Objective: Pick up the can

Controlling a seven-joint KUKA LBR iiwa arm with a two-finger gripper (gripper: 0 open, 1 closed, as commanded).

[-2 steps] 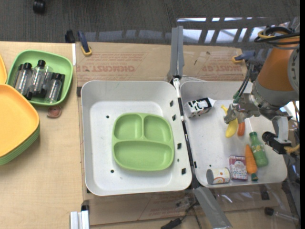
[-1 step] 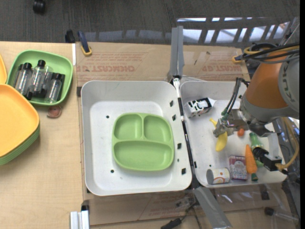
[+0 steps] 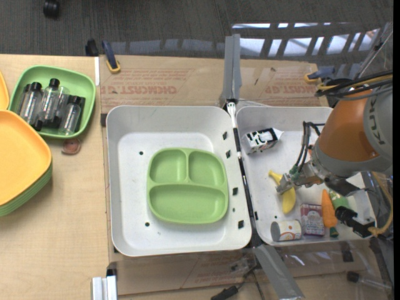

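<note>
- Camera view, progress: I judge the pick not done. The can [image 3: 287,230] lies on its side at the near edge of the right bin [image 3: 265,119], nothing gripping it.
- The gripper [image 3: 289,181] sits low in that bin, over the banana [image 3: 285,192], short of the can and apart from it. Whether it is open or closed, I cannot tell; I see nothing clearly held.
- What is left, as I read it: shift toward the near edge, line up on the can, close, lift.
- Right bin contents: the can, the banana, a carrot [image 3: 329,209], a small pink box [image 3: 312,220] just beside the can, a black-and-white carton [image 3: 261,139] toward the far side, and something green [image 3: 340,202] by the carrot that I can't identify.
- Left bin [image 3: 122,180]: a green divided plate [image 3: 187,186], its compartments bare.
- On the bench to the left: a green tray [image 3: 25,80] holding small bottles [image 3: 50,107], and a stack of yellow plates [image 3: 22,161].
</note>
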